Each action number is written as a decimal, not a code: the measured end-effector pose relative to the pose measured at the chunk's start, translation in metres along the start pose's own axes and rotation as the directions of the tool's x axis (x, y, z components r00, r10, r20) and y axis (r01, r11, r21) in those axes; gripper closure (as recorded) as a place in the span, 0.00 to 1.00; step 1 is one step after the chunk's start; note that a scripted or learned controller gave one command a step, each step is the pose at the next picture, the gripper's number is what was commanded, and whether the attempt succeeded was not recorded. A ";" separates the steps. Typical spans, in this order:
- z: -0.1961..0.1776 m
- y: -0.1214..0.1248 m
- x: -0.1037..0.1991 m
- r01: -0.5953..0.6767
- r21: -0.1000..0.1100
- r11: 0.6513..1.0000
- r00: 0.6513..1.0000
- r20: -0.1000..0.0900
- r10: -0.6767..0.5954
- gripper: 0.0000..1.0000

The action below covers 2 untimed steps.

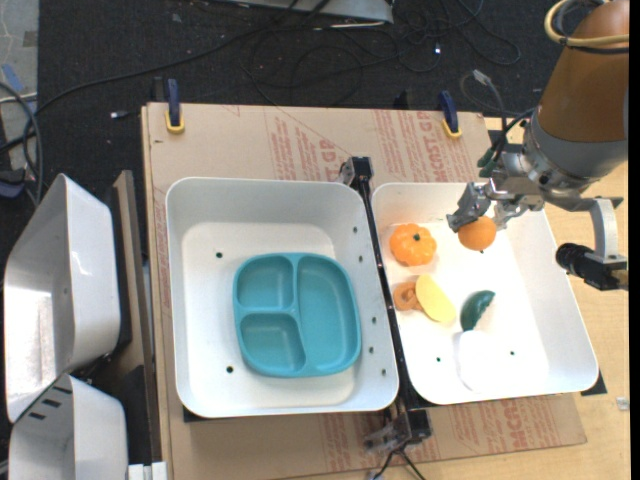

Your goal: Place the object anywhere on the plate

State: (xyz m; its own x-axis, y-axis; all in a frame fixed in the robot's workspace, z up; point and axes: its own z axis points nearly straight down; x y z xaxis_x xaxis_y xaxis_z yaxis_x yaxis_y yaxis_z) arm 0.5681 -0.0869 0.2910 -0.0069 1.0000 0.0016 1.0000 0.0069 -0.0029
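A teal plate [297, 314] with three compartments lies in the left bin [190, 268]. My gripper [482, 216] hangs over the back of the right bin [560, 298], shut on a small orange ball [478, 234] that shows just below its fingers. Left of it in that bin sits an orange pumpkin-shaped toy [412, 244].
In the right bin also lie a yellow piece [434, 299], a small orange-brown piece [405, 295], a dark green piece [476, 308] and a white object [482, 360]. A black divider clamp [360, 170] sits between the bins. White tubs [55, 278] stand at the far left.
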 end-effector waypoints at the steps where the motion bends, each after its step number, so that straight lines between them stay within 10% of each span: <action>1: 0.020 -0.007 0.048 0.000 0.000 1.000 1.000 0.000 0.000 1.00; 2: 0.035 -0.023 0.091 0.000 0.001 1.000 1.000 0.000 0.000 1.00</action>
State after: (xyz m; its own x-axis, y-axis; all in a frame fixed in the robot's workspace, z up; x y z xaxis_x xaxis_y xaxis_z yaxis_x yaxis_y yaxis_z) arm 0.5446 0.0043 0.2560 -0.0069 1.0000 0.0014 1.0000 0.0069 -0.0034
